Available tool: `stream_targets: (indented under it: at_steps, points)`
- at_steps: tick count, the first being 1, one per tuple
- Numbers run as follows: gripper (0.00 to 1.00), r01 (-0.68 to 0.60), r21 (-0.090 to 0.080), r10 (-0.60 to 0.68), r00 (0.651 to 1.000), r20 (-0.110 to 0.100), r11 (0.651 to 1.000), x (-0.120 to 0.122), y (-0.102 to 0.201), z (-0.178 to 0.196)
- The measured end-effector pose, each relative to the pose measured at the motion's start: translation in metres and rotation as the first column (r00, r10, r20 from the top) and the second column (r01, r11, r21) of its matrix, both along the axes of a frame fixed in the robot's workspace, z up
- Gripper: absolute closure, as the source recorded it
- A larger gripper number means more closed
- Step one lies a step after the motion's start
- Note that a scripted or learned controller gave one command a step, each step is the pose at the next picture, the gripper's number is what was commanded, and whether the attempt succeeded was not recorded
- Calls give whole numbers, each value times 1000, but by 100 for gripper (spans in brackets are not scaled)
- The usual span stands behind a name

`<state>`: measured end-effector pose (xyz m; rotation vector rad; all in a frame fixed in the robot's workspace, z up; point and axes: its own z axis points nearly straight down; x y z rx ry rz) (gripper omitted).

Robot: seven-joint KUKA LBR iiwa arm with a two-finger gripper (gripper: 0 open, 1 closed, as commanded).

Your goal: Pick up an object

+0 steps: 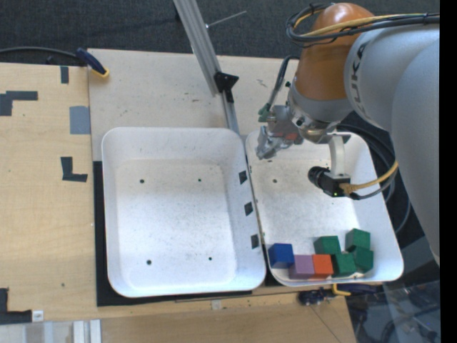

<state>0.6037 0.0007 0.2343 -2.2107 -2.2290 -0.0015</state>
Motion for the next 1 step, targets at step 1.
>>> stream_targets:
  at_steps: [1]
  points:
    - [100,1,-1,-1,1000,-2,1000,-2,53,-9]
